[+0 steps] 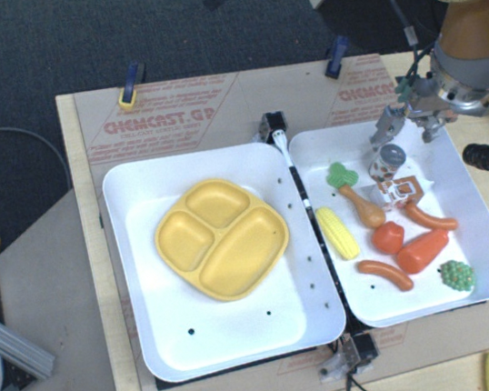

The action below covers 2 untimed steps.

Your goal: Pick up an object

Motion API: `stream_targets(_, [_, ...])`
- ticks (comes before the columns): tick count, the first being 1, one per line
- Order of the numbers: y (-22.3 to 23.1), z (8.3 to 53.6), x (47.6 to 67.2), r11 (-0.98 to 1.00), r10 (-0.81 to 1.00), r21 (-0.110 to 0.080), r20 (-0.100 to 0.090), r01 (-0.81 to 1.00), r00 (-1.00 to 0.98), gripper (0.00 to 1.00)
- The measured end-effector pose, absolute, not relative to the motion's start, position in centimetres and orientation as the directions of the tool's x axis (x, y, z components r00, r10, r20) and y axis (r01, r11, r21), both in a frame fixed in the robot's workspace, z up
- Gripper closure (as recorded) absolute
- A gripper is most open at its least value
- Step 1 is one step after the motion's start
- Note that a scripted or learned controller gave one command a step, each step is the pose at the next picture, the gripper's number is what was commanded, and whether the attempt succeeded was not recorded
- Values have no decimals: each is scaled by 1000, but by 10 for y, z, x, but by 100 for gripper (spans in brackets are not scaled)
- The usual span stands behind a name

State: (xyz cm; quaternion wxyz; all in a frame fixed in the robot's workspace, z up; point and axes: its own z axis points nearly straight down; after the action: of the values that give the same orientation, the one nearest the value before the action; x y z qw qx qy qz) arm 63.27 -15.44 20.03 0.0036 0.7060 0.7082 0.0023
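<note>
**Gripper poised over the right bin's food**

The gripper (391, 178) is seen low in the right bin (474, 190); whether it is spread cannot be told. The carrot (360, 202) lies just beside it toward the divider, its long axis apparently slanting from green top down toward the sausage (430, 217).

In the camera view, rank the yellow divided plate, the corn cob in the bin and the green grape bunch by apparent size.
1. yellow divided plate, clearly largest.
2. corn cob.
3. green grape bunch, smallest.
</note>
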Motion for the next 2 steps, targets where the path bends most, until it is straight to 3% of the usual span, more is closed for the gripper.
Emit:
stream_targets(1, [-155, 104, 643, -2, 1000, 6, -4, 1000, 2, 0])
stream_targets(2, [-154, 109, 640, -1, 1000, -9, -1, 1000, 1, 100])
